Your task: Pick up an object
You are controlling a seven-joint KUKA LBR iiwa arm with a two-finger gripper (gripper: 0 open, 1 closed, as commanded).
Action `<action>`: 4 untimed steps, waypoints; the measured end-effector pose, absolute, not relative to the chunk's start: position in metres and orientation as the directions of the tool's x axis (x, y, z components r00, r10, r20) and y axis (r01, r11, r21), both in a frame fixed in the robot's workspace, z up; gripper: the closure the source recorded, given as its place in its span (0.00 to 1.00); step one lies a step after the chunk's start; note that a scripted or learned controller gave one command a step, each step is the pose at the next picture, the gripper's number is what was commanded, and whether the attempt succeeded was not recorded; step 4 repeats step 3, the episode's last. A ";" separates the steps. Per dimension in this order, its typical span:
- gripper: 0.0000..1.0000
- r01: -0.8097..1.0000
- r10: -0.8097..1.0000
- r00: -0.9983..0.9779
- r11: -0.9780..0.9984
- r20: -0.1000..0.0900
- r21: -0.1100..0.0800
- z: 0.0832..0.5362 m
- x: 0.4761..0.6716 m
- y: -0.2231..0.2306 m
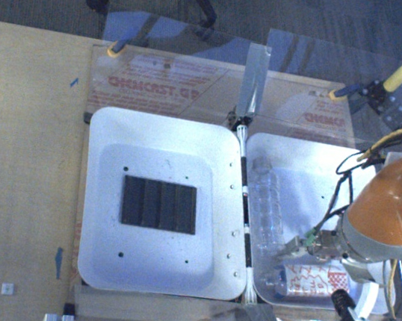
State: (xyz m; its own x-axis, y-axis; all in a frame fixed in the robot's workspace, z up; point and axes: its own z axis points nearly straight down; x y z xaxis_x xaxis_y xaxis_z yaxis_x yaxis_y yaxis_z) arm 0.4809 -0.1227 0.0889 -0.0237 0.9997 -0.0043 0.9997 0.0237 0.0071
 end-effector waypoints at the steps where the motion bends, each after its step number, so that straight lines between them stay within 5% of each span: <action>1: 0.00 0.982 0.982 -0.188 0.188 -0.002 0.002 0.121 0.480 -0.162; 2: 0.00 1.000 1.000 0.028 -0.028 0.014 0.005 0.090 0.556 -0.212; 3: 1.00 1.000 1.000 0.028 -0.028 0.003 0.010 0.099 0.556 -0.215; 4: 1.00 1.000 1.000 0.028 -0.028 0.003 0.010 0.099 0.556 -0.215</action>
